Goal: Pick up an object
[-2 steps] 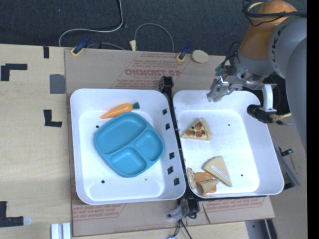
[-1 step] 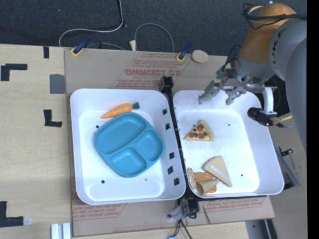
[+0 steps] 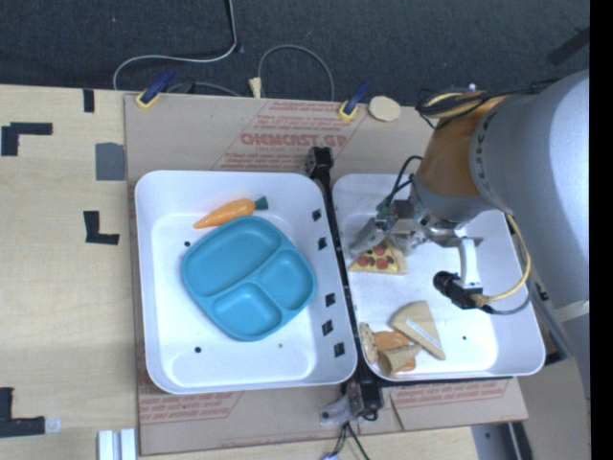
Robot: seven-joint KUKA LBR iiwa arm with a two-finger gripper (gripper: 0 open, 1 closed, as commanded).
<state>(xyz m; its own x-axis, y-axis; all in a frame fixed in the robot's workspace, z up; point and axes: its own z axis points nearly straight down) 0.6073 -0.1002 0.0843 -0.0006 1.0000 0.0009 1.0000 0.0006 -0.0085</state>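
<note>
Camera view shows the grey arm's gripper low over the flat yellow pizza-slice toy in the right white bin, probably to grasp it. Whether the jaws are apart, I cannot tell.

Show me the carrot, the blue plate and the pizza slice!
carrot (image 3: 228,212): camera view, middle of its orange body.
blue plate (image 3: 248,277): camera view, centre divider.
pizza slice (image 3: 380,260): camera view, its topped face.

Two white bins on cardboard sheet, clamps at back.

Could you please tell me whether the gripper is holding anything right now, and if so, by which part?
It cannot be told: the gripper sits right at the pizza slice, but no hold is visible.
</note>
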